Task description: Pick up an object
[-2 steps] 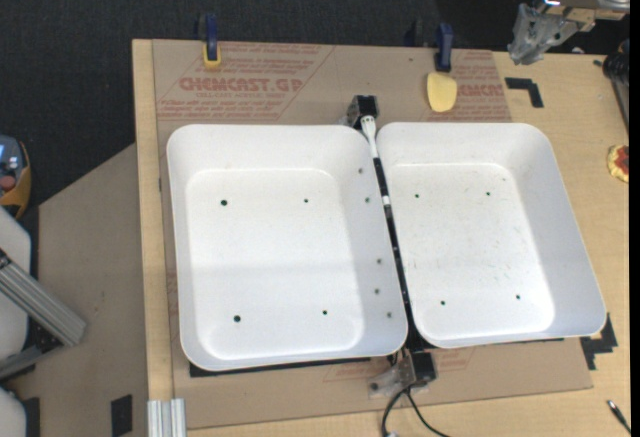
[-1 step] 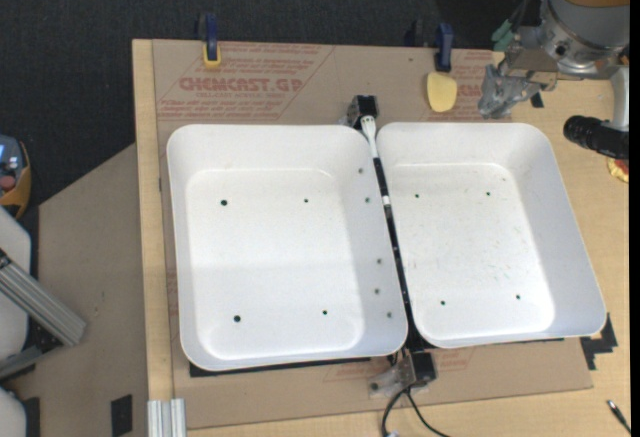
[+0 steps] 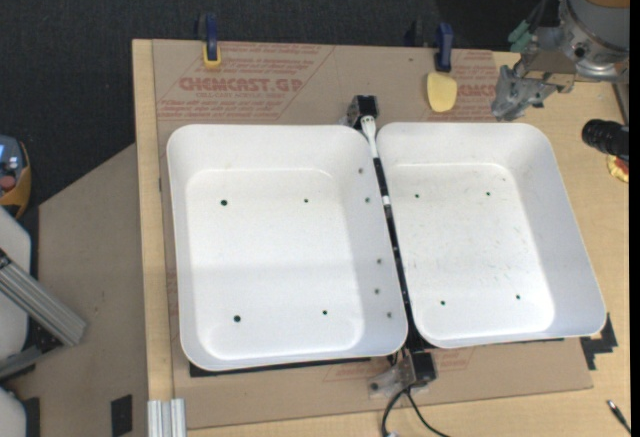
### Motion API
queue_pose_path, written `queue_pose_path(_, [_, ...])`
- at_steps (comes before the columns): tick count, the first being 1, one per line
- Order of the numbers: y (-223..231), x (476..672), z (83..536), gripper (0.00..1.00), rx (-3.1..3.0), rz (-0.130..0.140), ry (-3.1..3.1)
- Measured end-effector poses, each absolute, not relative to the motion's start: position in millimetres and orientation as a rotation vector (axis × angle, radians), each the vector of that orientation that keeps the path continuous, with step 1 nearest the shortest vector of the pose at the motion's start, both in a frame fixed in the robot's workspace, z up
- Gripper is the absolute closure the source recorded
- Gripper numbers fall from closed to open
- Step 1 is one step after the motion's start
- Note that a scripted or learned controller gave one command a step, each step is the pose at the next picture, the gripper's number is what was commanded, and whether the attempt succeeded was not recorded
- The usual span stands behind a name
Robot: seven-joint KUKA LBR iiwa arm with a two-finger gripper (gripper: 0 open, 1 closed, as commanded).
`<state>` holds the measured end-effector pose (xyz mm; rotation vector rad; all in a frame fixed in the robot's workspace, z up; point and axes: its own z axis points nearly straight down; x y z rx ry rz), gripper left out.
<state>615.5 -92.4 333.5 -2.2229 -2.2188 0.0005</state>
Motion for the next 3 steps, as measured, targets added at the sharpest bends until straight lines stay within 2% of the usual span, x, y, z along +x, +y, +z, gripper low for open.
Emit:
queue_pose_path(1, [-41, 644.9, 284, 1.00, -2.212, 0.004, -2.223])
queue_pose_path(2, [-17, 641.0, 417, 1.00, -2.226, -0.020, -2.234])
queue_pose_path(3, [14, 665.4, 305, 1.00, -2.212, 0.012, -2.218])
